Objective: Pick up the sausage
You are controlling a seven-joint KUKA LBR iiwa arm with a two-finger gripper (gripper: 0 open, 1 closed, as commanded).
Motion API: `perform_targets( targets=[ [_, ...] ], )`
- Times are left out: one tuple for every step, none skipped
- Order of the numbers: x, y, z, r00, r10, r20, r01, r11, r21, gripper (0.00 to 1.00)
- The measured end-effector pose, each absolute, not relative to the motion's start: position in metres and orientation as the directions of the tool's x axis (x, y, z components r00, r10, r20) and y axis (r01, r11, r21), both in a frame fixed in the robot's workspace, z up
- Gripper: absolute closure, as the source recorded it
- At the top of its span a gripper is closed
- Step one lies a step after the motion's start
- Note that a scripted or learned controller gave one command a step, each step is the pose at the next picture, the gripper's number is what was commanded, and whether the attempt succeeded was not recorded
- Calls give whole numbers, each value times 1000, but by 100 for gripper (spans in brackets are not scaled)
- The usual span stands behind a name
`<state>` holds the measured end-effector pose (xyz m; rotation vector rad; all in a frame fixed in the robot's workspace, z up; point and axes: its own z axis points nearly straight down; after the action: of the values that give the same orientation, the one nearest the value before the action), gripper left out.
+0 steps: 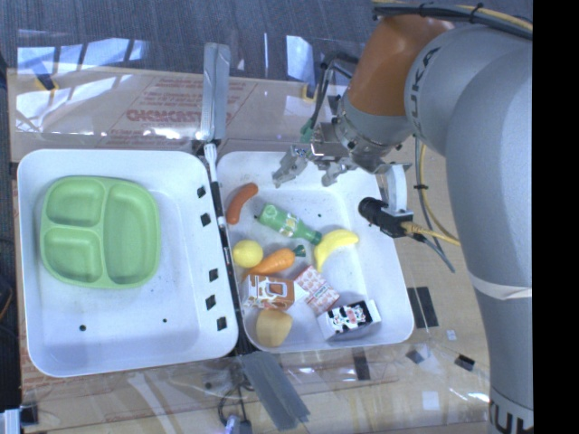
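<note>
The sausage (241,202) lies in the upper left corner of the right bin (391,278), close against the divider, its long axis slanting from upper right down to lower left. The gripper (308,168) hovers over the bin's upper middle, to the right of the sausage and slightly higher in the frame, fingers spread apart and holding nothing. A leftward, slightly downward shift looks needed (the green bottle (288,223) sits just below that path).
</note>
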<state>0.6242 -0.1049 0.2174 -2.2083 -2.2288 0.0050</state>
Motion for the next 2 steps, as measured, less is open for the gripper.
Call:
perform_targets(
  targets=[
    [581, -62, 191, 357, 934, -1, 934, -357, -8, 0],
    [623, -91, 91, 294, 956, -1, 956, -294, -5, 0]
  ],
)
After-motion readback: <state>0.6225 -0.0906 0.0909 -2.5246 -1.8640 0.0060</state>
